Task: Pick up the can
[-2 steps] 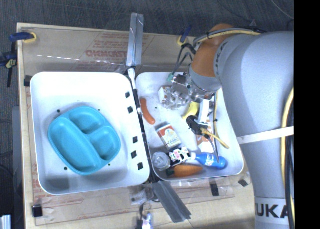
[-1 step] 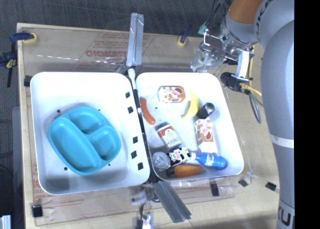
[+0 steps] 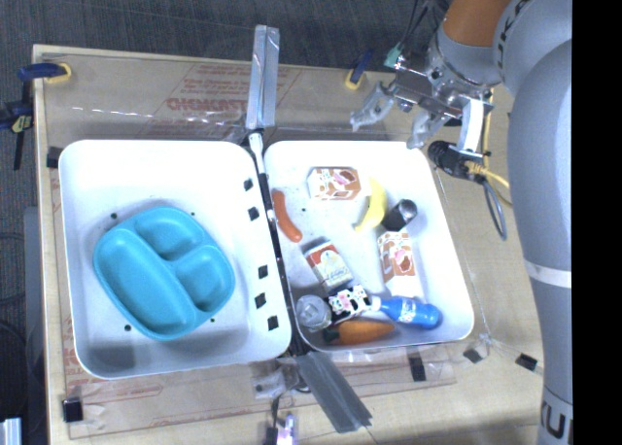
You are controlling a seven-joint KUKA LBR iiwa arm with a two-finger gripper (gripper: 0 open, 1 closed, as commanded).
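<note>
Can (image 3: 312,312) low in bin, gripper (image 3: 389,118) above

Both white bins (image 3: 73,190) look like smooth plastic, faintly glossy. The turquoise tray (image 3: 163,278) at nine o'clock is matt plastic. The can (image 3: 312,312) shows a shiny metal top; the worktop (image 3: 146,93) looks clear-filmed.

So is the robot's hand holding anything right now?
Gripper: open, holding nothing, hovering above the right bin's far edge, away from the can.
</note>
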